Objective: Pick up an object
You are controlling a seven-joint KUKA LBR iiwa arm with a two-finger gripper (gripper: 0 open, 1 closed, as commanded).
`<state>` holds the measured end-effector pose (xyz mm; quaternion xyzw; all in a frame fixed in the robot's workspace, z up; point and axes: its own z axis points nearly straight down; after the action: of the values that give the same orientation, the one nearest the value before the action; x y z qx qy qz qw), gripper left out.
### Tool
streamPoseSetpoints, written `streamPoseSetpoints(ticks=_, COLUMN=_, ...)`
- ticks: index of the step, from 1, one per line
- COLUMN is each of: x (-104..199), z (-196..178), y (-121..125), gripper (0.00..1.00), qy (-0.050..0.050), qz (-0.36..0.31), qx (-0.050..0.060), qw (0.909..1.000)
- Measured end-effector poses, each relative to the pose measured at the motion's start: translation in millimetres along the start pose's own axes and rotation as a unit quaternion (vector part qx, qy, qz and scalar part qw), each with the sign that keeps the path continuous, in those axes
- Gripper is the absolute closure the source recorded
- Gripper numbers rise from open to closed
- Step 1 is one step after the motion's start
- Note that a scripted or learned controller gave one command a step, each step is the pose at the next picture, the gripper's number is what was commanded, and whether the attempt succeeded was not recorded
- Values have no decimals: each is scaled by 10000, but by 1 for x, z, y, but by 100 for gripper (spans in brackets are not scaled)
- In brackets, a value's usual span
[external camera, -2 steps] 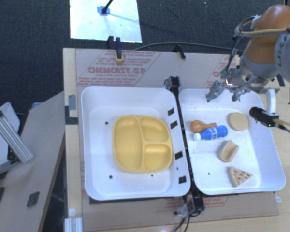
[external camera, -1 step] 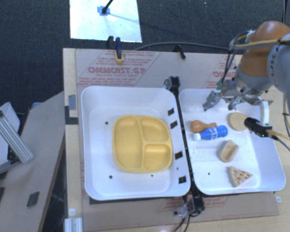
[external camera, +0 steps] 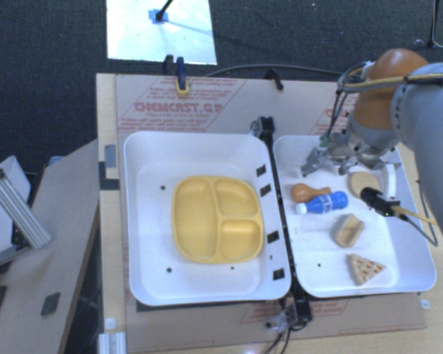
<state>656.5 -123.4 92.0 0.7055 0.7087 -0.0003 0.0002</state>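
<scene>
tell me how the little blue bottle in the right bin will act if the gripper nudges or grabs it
The blue bottle lies on its side, so a nudge would probably roll it. Its rounded, smooth-looking body may slip between fingers. It looks small, likely light.

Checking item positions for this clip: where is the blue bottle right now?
In the camera view, the blue bottle lies in the right bin, just below the chicken drumstick and up-left of the bread piece.
</scene>
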Motion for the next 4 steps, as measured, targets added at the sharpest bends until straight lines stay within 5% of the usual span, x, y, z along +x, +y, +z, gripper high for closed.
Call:
streamPoseSetpoints(ticks=1, x=0, z=-14, y=1, gripper=100, qy=-1, qz=-4, qx=-26, qw=10000)
streamPoseSetpoints(ticks=4, x=-13, z=-175, y=8, gripper=100, qy=-5, qz=4, qx=-43, qw=10000)
